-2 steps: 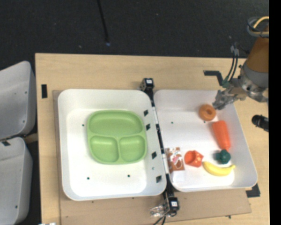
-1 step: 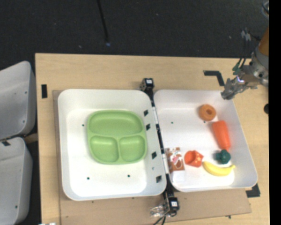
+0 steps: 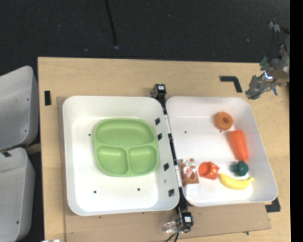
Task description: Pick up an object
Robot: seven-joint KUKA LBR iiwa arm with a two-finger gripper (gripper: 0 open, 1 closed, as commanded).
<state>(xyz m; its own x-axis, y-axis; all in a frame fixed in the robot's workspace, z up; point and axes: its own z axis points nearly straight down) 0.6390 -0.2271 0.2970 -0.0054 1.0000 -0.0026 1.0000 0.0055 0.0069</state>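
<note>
Hand (image 3: 262,82) above the counter's (image 3: 202,77) far right corner — grip state impossible to tell; carrot (image 3: 238,144) lying near the right bin's (image 3: 192,110) right wall.

Gripper (image 3: 263,82), just beyond the right bin's (image 3: 252,116) far corner: small grey metal assembly, bright highlights, details blurred.

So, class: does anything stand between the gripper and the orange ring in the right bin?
Nothing visible does. The gripper sits outside the right bin's far right corner; bare bin floor separates it from the orange ring.
</note>
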